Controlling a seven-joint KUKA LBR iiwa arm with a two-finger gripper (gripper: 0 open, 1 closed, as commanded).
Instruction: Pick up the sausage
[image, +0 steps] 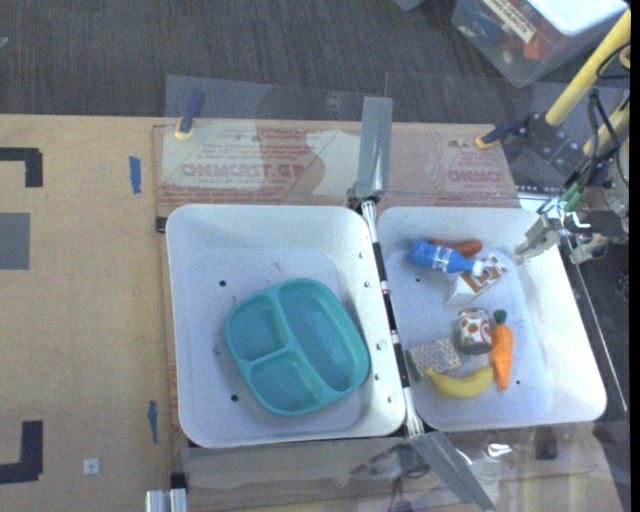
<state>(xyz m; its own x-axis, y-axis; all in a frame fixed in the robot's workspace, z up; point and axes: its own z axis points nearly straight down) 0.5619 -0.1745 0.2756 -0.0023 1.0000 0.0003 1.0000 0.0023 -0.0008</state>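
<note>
A teal divided plate (295, 346) lies in the left bin (200, 240); banana (461, 382), carrot (502, 354) in the right.

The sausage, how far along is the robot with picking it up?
Nothing looks done yet: the sausage lies at the back of the right bin, beside the blue bottle. The gripper is at that bin's right edge, apart from it. Reaching, grasping and lifting remain.

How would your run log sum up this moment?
pincer over right bin edge | sausage lying untouched beside blue bottle

Teal plate (297, 345), orange carrot (502, 352), yellow banana (462, 382), white bins (200, 260).
</note>
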